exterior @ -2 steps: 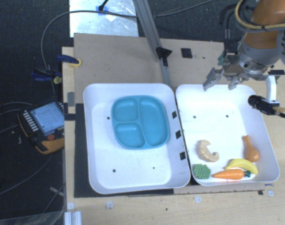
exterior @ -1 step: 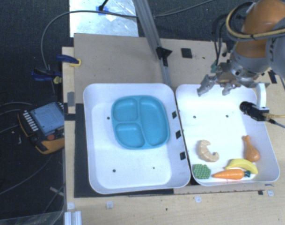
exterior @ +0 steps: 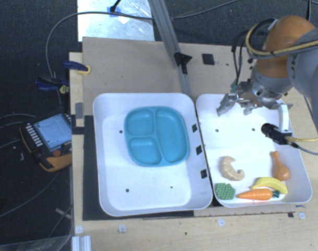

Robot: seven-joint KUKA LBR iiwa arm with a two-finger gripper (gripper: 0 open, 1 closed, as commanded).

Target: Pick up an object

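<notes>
Five foods (exterior: 255, 194) (right bin (exterior: 242, 140)) — one plate (exterior: 156, 136)

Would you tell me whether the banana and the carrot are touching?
Touching: the camera view shows the banana lying against the carrot, no white bin floor between them.

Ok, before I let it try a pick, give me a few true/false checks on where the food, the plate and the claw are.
1. The blue plate lies in the left bin. True.
2. The carrot lies on the plate. False: it lies in the right bin, near its front edge.
3. The banana lies just behind the carrot. True.
4. The claw holds the croissant. False: the croissant lies on the bin floor, well apart from the claw.
5. The broccoli is in the right bin's front left corner. True.
6. The drumstick is in the left bin. False: it lies by the right bin's right wall.
</notes>
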